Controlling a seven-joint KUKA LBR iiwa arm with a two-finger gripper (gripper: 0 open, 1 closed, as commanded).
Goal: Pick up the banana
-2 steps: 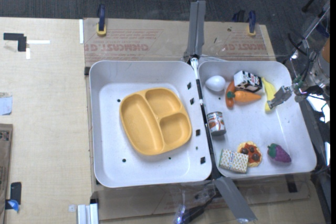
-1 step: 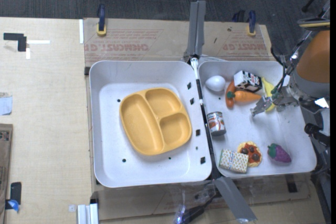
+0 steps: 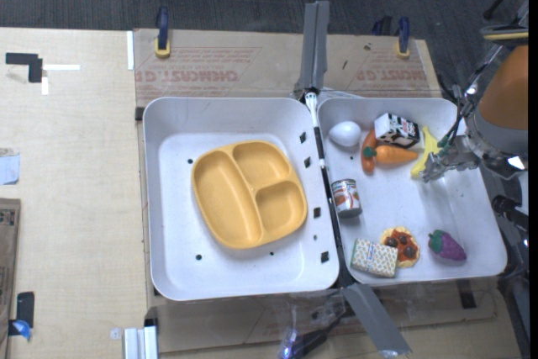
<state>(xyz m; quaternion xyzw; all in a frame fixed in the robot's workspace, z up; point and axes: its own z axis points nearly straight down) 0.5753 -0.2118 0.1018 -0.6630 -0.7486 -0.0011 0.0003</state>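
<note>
The yellow banana (image 3: 423, 152) lies in the right bin (image 3: 479, 214), near its far right side, just right of a carrot (image 3: 393, 154). My gripper (image 3: 435, 166) hangs low over the bin, right against the banana's right side and lower end. Part of the banana is hidden behind the gripper. The grey arm with its orange band (image 3: 507, 97) reaches in from the right edge.
The right bin also holds a white egg-like ball (image 3: 345, 133), a black-and-white box (image 3: 397, 129), a small can (image 3: 345, 198), a cracker (image 3: 375, 258), a pizza slice (image 3: 402, 244) and a purple fruit (image 3: 448, 245). A yellow divided plate (image 3: 250, 193) sits in the left bin (image 3: 168, 181).
</note>
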